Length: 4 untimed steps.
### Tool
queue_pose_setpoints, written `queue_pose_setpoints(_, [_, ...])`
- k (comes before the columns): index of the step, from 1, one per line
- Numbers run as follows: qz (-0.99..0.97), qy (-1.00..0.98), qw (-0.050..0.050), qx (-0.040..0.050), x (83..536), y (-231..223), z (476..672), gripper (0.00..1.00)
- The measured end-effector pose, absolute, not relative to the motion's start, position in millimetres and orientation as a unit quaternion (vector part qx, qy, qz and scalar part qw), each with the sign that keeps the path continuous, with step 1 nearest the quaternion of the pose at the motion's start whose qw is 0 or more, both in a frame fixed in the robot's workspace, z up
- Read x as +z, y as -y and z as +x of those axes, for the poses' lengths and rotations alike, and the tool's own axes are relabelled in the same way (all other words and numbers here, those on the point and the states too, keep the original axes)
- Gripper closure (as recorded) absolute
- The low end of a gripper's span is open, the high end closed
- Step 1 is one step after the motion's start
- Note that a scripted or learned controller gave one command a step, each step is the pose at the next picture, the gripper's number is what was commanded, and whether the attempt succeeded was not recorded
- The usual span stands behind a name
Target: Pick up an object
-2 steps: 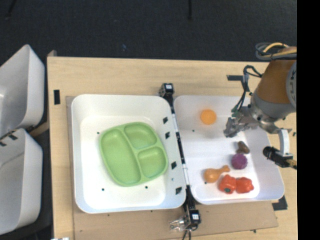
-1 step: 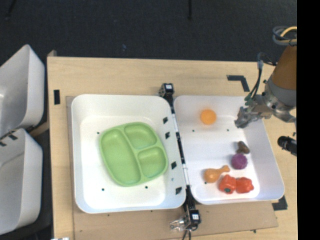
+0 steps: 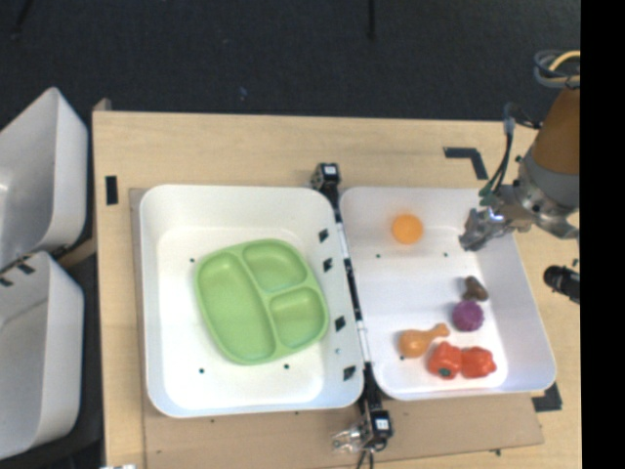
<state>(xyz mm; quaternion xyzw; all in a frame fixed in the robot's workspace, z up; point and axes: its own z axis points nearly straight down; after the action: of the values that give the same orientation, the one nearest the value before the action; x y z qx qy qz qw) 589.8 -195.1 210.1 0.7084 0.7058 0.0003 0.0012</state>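
Above the right bin's [image 3: 508, 374] far corner your claw [image 3: 479, 231] hangs; you cannot tell its state. Left of it lies the orange ball [image 3: 407, 229], apart from others, likely the easiest pick.

A divided plate [image 3: 262, 301] lies in the left bin [image 3: 156, 360]; a ball [image 3: 407, 229] and toy foods [image 3: 459, 361] lie in the right bin [image 3: 522, 360].

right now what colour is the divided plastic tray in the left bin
Light green: the three-compartment plastic tray, seen clearly in the camera view.

Glossy plastic tray [image 3: 256, 303], wooden bench [image 3: 244, 149]
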Motion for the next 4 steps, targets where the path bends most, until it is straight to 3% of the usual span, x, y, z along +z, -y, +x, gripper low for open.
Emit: queue_pose_setpoints(4, [0.705, -0.709, 0.001, 0.0015, 230.8, 14.6, 640.8, 1.00])
